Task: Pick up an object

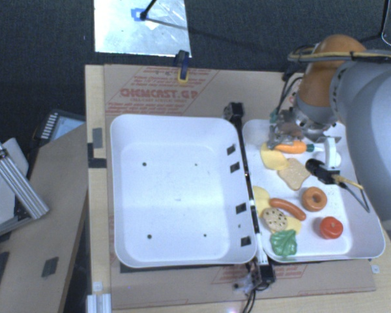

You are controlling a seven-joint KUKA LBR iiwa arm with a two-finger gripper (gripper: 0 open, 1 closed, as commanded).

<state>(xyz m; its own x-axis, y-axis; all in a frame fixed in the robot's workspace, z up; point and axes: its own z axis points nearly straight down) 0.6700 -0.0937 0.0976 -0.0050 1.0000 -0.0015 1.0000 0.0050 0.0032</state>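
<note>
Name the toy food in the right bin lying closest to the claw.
The orange carrot, lying right under the claw at the bin's far end. The tomato and green leaf sit at the near end.

Two white bins (176, 253); one doughnut (313, 199); one tomato (331, 227).

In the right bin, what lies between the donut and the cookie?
The camera view shows a sausage lying between the donut and the cookie, in the right bin.

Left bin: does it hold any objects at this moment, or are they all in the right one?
Empty: the left bin shows bare white floor. The toy foods, such as the tomato, lie in the right bin.
</note>
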